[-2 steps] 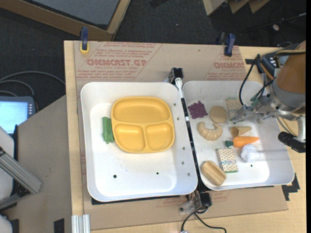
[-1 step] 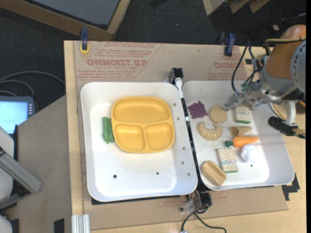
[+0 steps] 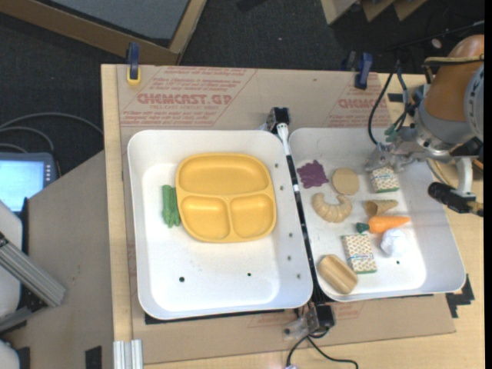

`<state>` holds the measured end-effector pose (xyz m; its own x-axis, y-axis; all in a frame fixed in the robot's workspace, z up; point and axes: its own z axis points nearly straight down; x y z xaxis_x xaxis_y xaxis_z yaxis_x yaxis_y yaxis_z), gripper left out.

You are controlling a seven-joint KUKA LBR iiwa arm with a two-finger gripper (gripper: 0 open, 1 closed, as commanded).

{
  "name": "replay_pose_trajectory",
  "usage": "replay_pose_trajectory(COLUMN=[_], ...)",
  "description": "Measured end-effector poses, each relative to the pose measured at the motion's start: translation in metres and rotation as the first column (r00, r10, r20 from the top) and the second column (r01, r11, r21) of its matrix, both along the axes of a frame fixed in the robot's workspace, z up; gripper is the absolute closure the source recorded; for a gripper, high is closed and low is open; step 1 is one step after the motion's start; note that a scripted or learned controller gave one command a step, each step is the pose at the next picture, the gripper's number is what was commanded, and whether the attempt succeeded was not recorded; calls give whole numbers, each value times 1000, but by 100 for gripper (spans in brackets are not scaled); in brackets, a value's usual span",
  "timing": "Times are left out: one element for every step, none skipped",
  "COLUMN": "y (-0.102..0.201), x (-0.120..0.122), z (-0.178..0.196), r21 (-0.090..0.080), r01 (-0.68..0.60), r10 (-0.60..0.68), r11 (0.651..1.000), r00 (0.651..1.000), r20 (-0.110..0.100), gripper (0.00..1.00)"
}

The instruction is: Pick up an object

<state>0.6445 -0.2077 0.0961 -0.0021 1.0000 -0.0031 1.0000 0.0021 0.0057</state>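
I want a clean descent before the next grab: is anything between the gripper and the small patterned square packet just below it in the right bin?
Nothing visible stands between them. The gripper hangs directly above the small patterned square packet; the tan round cookie lies apart, to its left.

Fixed overhead camera looks slantwise onto both bins (image 3: 146, 229).

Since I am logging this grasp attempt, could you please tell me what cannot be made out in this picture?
- Pincer: blurred in the camera view above the patterned packet; open or shut, touching or not, cannot be told.
- Arm: cut off by the right edge.
- White lump beside the carrot: too small to identify.
- Prints on both packets, including the lower one: too small to read.
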Motion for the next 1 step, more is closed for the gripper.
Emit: replay_pose_trajectory(y=[86], x=[-21], z=[-11], r21=[4], r01=[-3], r10=[3], r11=[1000], r00=[1000], r20=[-7], gripper=[100])
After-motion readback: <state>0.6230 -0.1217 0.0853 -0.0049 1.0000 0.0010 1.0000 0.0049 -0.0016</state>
